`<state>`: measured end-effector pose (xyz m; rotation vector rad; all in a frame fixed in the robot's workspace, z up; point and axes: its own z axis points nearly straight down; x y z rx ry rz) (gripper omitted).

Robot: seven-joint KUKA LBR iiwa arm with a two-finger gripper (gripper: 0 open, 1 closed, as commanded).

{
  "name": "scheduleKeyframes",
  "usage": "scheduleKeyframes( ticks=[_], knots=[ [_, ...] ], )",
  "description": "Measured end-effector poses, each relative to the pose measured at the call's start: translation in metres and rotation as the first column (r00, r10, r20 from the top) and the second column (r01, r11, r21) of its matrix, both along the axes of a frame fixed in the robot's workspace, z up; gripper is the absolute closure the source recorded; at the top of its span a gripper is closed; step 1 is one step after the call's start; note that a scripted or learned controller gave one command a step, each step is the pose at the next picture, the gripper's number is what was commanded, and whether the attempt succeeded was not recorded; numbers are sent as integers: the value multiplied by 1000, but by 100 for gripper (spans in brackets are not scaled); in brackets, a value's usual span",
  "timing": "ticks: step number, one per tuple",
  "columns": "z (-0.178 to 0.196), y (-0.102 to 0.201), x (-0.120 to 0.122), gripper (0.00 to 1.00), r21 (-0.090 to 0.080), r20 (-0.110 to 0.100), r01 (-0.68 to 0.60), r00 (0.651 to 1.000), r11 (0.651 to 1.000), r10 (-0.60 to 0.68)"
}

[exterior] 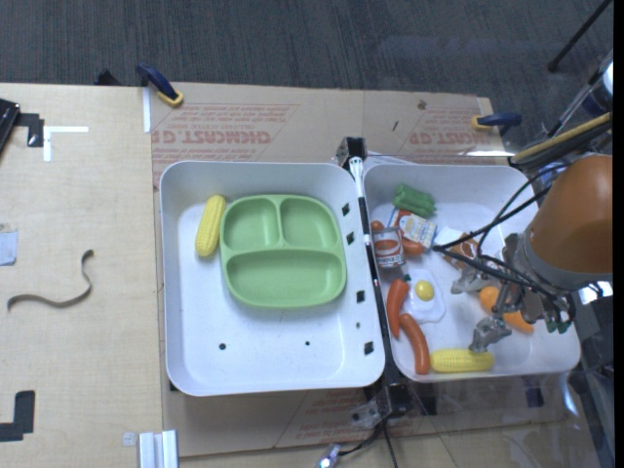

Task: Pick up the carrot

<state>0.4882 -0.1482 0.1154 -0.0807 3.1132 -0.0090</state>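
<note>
Right, the carrot [506, 312] sits at the far right of the right bin [458, 370], mostly hidden, its long axis unreadable. The tool [489, 331] hovers just beside it, over the corn cob [461, 361]; finger state unclear.

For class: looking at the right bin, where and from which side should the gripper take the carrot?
Probably from above, across the carrot's narrow width. It lies flat near the right bin's right wall, partly hidden under the gripper, so its thick and thin ends are unclear; mid-body seems safest.
</note>
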Motion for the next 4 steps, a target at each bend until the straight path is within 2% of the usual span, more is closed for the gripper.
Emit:
scheduleKeyframes(
  ticks=[1, 2, 3, 4],
  knots=[
    [-20, 2, 8, 0, 4, -7, 70, 998, 998, -70],
    [-11, 3, 8, 100, 4, -9, 67, 998, 998, -67],
    [-2, 3, 10, 100, 4, -6, 66, 998, 998, -66],
    [-2, 3, 10, 0, 4, -6, 66, 998, 998, -66]
  ],
)
